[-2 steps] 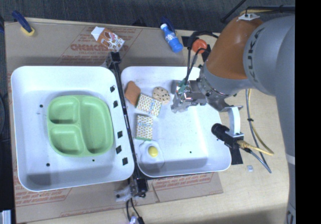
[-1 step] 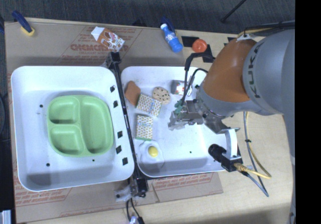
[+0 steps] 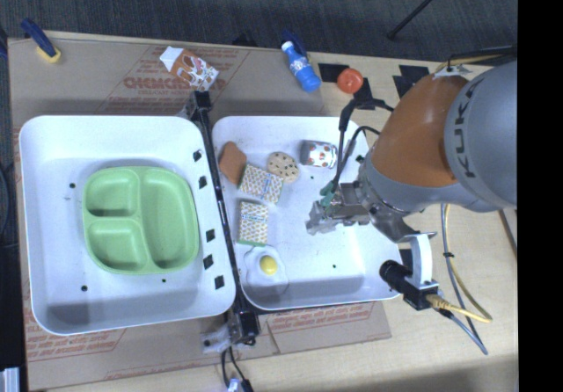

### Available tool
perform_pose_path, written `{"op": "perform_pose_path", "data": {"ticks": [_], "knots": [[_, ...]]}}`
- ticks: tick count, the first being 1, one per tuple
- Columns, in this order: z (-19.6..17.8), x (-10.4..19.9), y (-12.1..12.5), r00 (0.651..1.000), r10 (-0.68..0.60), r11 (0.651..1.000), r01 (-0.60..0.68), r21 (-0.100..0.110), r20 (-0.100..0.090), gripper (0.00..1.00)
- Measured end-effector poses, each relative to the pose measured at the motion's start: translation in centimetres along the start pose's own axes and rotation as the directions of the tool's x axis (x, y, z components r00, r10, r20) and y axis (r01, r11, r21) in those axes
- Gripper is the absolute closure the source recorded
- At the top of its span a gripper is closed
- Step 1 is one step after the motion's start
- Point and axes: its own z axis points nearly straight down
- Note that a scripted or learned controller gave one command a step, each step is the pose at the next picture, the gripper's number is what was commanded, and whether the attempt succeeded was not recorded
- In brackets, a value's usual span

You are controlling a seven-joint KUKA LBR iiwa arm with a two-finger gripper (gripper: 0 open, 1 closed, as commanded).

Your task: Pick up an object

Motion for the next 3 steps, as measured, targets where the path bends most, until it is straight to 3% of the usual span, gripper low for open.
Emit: {"op": "perform_pose_path", "data": {"ticks": [1,2,3], "knots": [[3.0,0.9,-0.1,1.000,0.001,1.000,-0.001,0.001,0.000,1.00],[2.2,-2.4,0.9,1.000,0.003,1.000,-0.003,-0.003,0.000,1.00],[0.8,-1.5,0.0,1.000,0.002,1.000,-0.002,-0.004,0.001,1.00]]}}
